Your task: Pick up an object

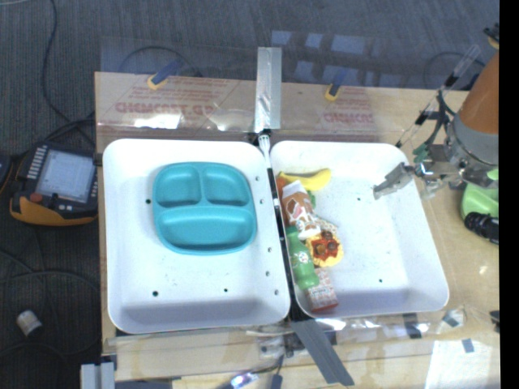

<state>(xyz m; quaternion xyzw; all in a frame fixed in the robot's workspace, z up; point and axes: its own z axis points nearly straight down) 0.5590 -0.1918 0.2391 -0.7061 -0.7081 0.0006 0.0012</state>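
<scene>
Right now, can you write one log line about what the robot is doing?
pincer: over right bin, holding nothing | banana, packets: at that bin's left wall | teal tray: left bin

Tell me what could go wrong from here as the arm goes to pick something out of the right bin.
The yellow banana, orange packet, green bottle and red-and-yellow toy lie packed together against the left wall of the right white bin. A grasp there may catch two things or jam against the wall. The two-finger gripper sits over the bin's far right corner, away from the pile, so closing near there would likely grab nothing.
</scene>
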